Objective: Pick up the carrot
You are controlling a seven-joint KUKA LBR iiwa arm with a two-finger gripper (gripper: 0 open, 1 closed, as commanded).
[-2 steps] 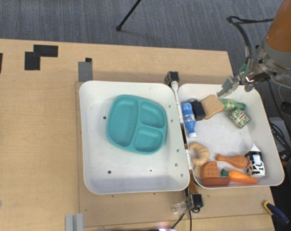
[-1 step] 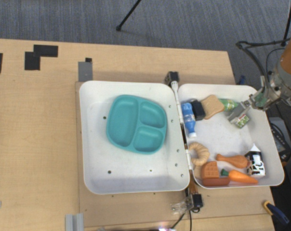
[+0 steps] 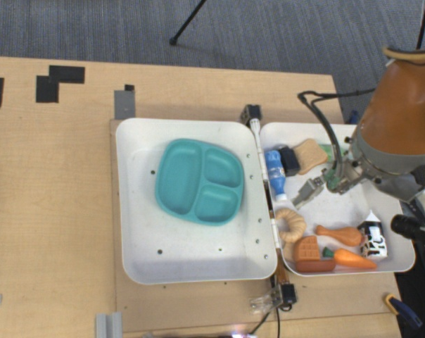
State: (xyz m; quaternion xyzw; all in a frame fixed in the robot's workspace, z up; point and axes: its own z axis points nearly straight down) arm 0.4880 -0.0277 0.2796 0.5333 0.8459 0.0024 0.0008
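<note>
You had the carrot [image 3: 354,259] lying flat near the front edge of the right bin [image 3: 402,263], its green end toward the waffle [image 3: 307,249], with the chicken drumstick [image 3: 341,235] just behind it. The gripper [image 3: 312,189] hovered above the middle of that bin, well apart from the carrot; its fingers were spread, with nothing between them. In the left bin [image 3: 138,259] on the table [image 3: 51,210] sat a teal divided plate [image 3: 200,181].

The arm [image 3: 402,111] runs off the right edge — its bulk hides the right bin's [image 3: 353,267] far corner.
</note>
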